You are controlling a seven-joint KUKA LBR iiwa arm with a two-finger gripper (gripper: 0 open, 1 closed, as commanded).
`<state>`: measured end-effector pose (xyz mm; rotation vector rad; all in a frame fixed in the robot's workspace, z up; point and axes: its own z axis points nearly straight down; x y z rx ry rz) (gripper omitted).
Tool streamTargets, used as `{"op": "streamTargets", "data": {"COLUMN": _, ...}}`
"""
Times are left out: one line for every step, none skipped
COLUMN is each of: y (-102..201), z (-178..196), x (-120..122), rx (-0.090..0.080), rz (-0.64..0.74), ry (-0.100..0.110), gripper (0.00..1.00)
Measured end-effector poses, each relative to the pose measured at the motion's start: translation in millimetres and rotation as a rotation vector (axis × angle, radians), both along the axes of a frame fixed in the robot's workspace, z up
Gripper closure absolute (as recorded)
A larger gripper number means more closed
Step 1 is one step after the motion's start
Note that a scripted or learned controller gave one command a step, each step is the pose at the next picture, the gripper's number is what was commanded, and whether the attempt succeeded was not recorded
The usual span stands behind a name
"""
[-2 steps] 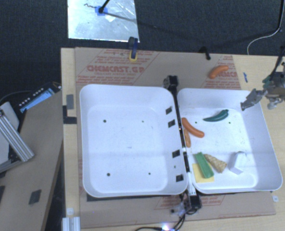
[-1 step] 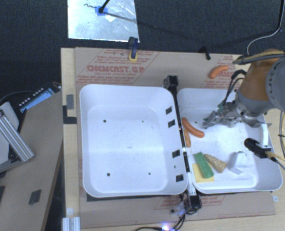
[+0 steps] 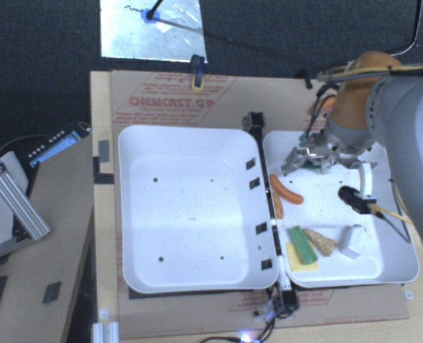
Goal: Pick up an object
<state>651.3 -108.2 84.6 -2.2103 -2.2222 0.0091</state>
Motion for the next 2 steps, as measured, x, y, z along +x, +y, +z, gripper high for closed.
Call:
{"op": "streamTargets", "data": {"y": 21.9, "z": -4.0, "x": 6.0, "rx": -0.001, "rz": -0.008, "ry": 0.020, "gripper": 0.00}}
{"op": "streamTargets", "data": {"y": 21.9, "z": 7.0, "x": 8.1, "rx": -0.002, "rz": -0.006, "ry": 0.008, "gripper": 1.00}}
